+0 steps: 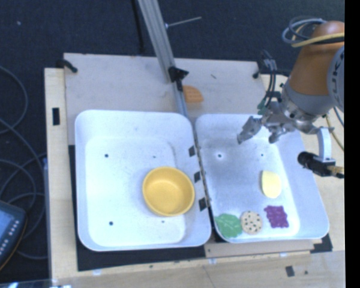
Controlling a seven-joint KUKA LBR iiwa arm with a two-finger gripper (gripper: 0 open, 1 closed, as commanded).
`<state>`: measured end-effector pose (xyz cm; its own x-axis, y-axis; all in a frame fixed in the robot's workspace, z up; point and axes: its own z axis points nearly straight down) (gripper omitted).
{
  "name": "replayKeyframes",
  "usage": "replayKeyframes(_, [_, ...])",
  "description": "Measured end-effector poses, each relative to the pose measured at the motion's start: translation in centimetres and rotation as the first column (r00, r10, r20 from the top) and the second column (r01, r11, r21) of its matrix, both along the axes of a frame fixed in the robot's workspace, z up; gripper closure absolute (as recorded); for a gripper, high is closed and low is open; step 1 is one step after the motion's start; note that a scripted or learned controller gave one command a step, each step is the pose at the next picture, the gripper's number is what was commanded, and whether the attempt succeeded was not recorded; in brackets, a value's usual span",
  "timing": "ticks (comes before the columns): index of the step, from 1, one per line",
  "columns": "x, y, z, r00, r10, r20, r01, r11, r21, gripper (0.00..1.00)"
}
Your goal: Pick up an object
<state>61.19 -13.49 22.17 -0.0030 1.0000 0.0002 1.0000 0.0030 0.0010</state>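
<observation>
While the gripper (261, 133) hangs over the far part of the right bin (228, 179) with its two fingers spread and nothing between them, the objects lie apart from it toward the near side: a pale yellow piece (271, 183), and along the near edge a green piece (228, 224), a chocolate-chip cookie (251, 222) and a purple piece (277, 216). On the counter (120, 83), the left bin (108, 131) holds a yellow bowl (168, 191) upright, near its right wall.

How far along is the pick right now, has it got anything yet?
Nothing is picked up. The end effector hangs open over the back of the right white bin, with nothing between its fingers. The pale yellow oval piece, green piece, round cookie and purple piece all lie on the bin floor. Descent and grasp remain.
</observation>
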Motion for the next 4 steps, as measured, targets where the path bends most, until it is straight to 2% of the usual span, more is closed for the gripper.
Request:
replayKeyframes(1, [0.0,0.0,0.0,1.0,0.0,0.0,0.0,1.0,0.0,0.0])
replayKeyframes(3, [-0.4,1.5,-10.1,1.0,-0.003,-0.005,0.003,1.0,-0.002,0.0])
replayKeyframes(4, [-0.5,1.3,-12.2,1.0,-0.004,-0.003,0.004,1.0,-0.003,0.0])
